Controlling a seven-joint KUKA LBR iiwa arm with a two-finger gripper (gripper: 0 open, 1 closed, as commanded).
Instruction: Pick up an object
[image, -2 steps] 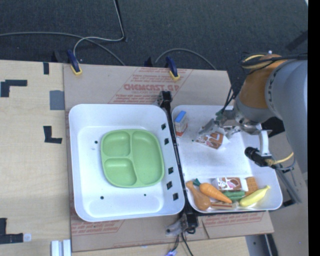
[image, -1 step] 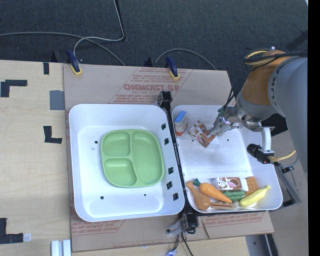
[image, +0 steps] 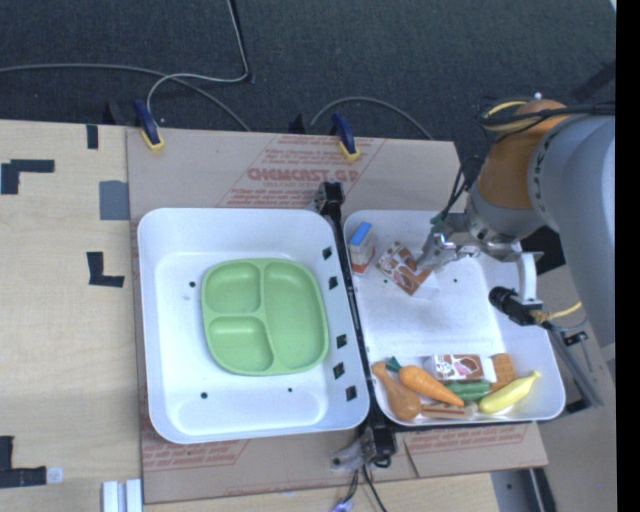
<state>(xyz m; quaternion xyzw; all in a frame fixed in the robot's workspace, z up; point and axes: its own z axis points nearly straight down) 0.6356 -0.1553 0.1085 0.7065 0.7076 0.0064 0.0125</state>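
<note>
The likeliest target, a small brown-and-white packet (image: 401, 268), lies in the upper part of the right bin (image: 440, 325), right of centre in the frame. The end effector (image: 437, 250) is low at the packet's right end; whether it touches or grips the packet cannot be told, nor how far it is open. A blue-and-white item (image: 359, 240) sits near the bin's upper-left corner. Along the lower edge lie a carrot (image: 430, 384), a printed packet (image: 460, 367) and a banana (image: 508, 393). The left bin (image: 170, 330) holds a green divided plate (image: 265, 315). Judgement: the grasp step is in hand; the next move calls for a confirmed closure on the packet before any lift.
</note>
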